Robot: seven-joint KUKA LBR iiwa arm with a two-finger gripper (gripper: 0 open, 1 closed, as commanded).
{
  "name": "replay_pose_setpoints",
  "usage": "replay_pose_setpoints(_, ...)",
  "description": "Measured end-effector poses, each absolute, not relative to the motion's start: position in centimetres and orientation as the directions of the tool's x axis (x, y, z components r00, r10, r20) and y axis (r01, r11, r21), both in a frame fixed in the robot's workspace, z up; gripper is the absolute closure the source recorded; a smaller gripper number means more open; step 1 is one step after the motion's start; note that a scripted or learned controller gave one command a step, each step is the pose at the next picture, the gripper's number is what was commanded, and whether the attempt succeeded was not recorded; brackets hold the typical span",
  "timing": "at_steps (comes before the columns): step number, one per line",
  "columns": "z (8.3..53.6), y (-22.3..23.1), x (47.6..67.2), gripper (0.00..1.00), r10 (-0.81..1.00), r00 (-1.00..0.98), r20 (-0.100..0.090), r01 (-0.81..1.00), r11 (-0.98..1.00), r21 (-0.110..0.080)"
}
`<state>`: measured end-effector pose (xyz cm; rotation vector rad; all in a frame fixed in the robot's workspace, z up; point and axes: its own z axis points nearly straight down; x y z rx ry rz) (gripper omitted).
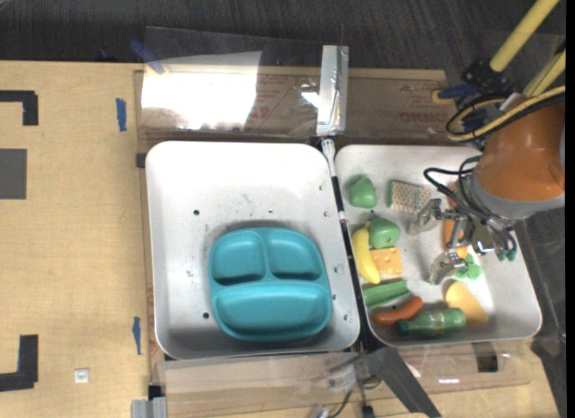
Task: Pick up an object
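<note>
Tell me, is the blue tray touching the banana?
Apart. The camera view shows the blue tray lying in the left bin, while the banana lies in the right bin, with the bin walls between them.

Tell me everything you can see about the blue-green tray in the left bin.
The tray is teal and looks like smooth plastic. It has rounded corners and three hollows: two small ones on the far side, one wide one on the near side. It lies flat, right way up, on the floor of the left bin, toward the near edge. Nothing lies in it, and the gripper is not near it.
</note>
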<state>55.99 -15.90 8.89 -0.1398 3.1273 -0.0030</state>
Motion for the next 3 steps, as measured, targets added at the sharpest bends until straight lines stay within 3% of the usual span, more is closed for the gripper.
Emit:
replay_pose_setpoints(1, 10.2, -15.9, 56.4, 1.00, -0.090, -0.996, -0.024, -0.090, 0.996, -0.006)
replay_pose_setpoints(2, 10.1, -15.8, 56.4, 0.00, -0.090, -0.996, -0.023, -0.090, 0.996, -0.006)
replay_pose_setpoints(3, 8.8, -17.2, 58.4, 0.00, -0.196, -0.981, -0.011, -0.196, 0.981, -0.003)
